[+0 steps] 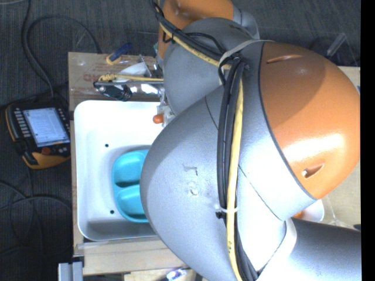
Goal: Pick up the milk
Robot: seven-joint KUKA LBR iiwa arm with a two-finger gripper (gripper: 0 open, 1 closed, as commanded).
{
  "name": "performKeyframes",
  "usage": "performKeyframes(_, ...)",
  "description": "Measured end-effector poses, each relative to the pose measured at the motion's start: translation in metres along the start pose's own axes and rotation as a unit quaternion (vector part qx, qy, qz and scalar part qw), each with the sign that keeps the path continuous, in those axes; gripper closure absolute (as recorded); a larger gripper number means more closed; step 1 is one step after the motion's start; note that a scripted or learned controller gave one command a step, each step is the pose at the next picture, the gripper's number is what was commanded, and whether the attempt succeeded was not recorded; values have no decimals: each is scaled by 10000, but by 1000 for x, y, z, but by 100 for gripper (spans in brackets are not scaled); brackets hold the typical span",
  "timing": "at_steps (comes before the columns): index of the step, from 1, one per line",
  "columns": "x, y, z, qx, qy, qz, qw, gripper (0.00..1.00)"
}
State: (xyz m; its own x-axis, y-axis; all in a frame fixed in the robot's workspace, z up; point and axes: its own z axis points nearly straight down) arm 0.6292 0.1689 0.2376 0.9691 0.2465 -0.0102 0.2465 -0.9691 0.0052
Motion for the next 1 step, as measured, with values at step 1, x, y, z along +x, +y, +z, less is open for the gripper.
performKeyframes(1,-32,55,-26,-8,-7,-339,9994,100)
